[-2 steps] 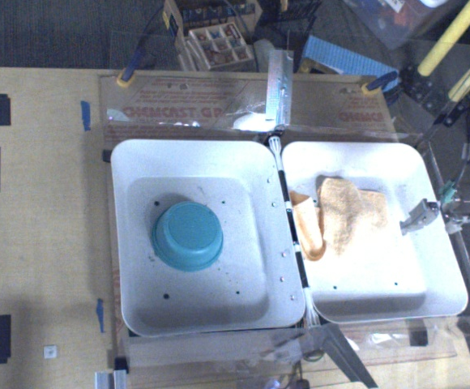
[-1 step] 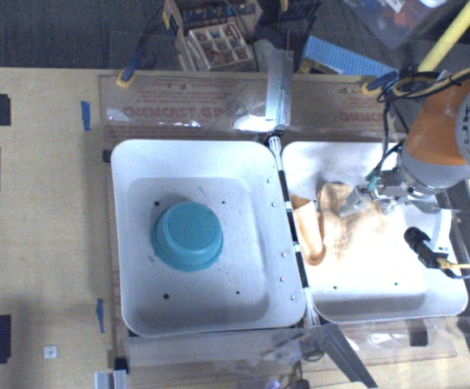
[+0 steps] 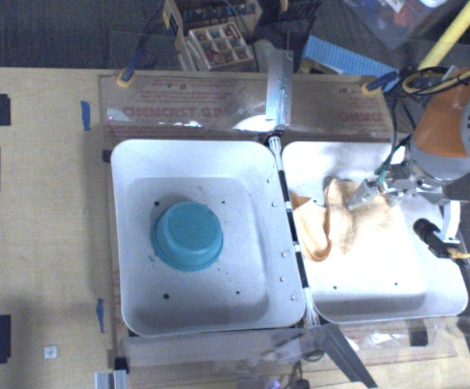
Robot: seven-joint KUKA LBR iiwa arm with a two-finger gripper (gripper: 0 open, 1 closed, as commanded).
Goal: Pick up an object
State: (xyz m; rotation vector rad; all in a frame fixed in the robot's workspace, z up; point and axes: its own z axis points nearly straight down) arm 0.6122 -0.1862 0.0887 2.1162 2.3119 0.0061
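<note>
Over the bin on the view's right (image 3: 397, 292), the gripper (image 3: 373, 191) of the grey arm (image 3: 446, 156) hangs low at the upper right of the bin floor, reaching in from the right edge of the view with its orange band (image 3: 444, 126) showing above the wrist. A pale tan cloth (image 3: 344, 221) lies crumpled in the same bin, left of centre, with a darker orange fold along its left side close to the wall shared by the two bins. The cloth's upper right corner rises to a point just beside the gripper's tip, to its left and slightly below it; the two look to be touching or nearly so. Glare on the white plastic washes out that spot, so it cannot be told whether the gripper is clenched, released or pinching the corner of the cloth. Most of the cloth rests on the bin floor, spread down and to the left, away from the tool.

Across the divider, a teal bowl (image 3: 188, 235) sits upside down near the middle of the left bin (image 3: 130, 217), well apart from the arm. Both bins rest on a light wooden bench (image 3: 40, 217), with a clear panel bearing red lettering (image 3: 186, 104) standing behind them.
</note>
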